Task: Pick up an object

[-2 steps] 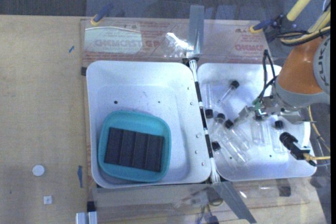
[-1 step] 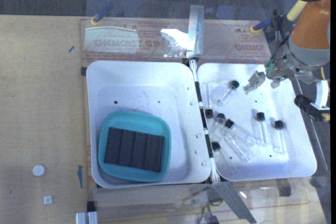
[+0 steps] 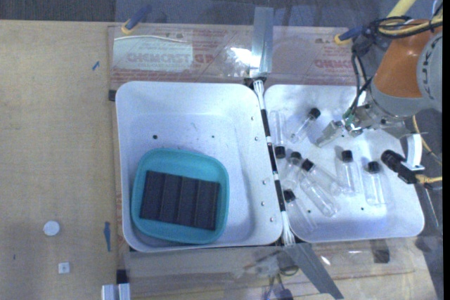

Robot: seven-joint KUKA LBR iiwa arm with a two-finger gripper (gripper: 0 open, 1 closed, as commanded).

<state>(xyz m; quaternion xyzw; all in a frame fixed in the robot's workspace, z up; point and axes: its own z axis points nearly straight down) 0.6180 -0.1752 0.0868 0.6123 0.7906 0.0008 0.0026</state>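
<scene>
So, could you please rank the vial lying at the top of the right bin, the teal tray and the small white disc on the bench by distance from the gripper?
1. The vial, just left of the gripper, in the right bin.
2. The teal tray, in the left bin.
3. The white disc, far left on the bench.

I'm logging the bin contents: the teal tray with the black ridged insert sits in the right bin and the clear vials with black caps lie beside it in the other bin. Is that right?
Not quite. The camera view shows the teal tray with its black ridged insert in the left bin, not the right. The clear vials with black caps lie in the right bin, as you said.
</scene>
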